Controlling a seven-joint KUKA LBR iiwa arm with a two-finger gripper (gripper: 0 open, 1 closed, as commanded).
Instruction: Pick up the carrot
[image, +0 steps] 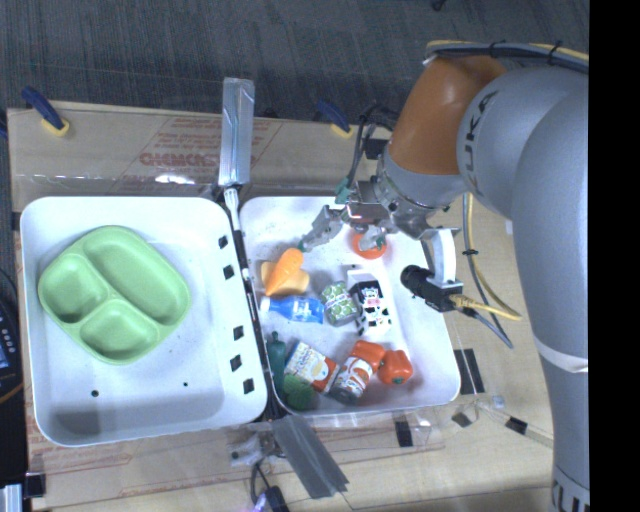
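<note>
The carrot, orange and stubby, lies in the upper left part of the right bin, near the divider between the bins. My gripper hangs above the bin's back area, to the right of the carrot and a little behind it. Its fingers are spread open with nothing between them. The left finger's tip is a short way from the carrot's upper right end, apart from it. A small red-orange round object sits under the right finger.
Around the carrot in the right bin lie a blue packet, a green can, a cow-patterned carton, a juice box, a red can and a red pepper. The left bin holds a green divided plate.
</note>
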